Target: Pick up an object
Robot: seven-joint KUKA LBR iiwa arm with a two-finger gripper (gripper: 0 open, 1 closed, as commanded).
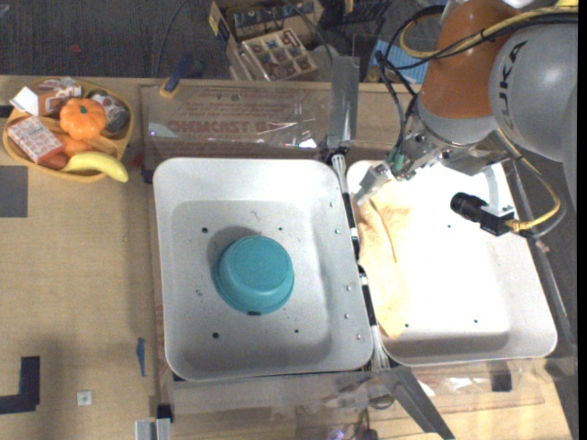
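While the lower edge of the view takes in the wooden surface (73, 319) that carries everything, the nearest thing of note is the round teal plastic bowl (255, 274), lying upside down near the middle of the left white shallow bin (183, 191). Right of that bowl, across the rims where the two bins meet, a pale cream cloth (385, 255) lies crumpled along the left wall of the right white shallow bin (514, 337), running from near that bin's front corner up toward its back. Farther back and to the right of the bowl, the claw (371, 180) hangs over the upper end of the cloth at the right bin's back left corner; whether it is spread or pressed together cannot be told at this angle, and nothing can be seen pinched in it. Behind it rises the grey arm with its orange band (468, 44). Far to the left of the bowl, at the back of the surface, sits a shallow basket of toy food (66, 131) with an orange pumpkin and a yellow banana.
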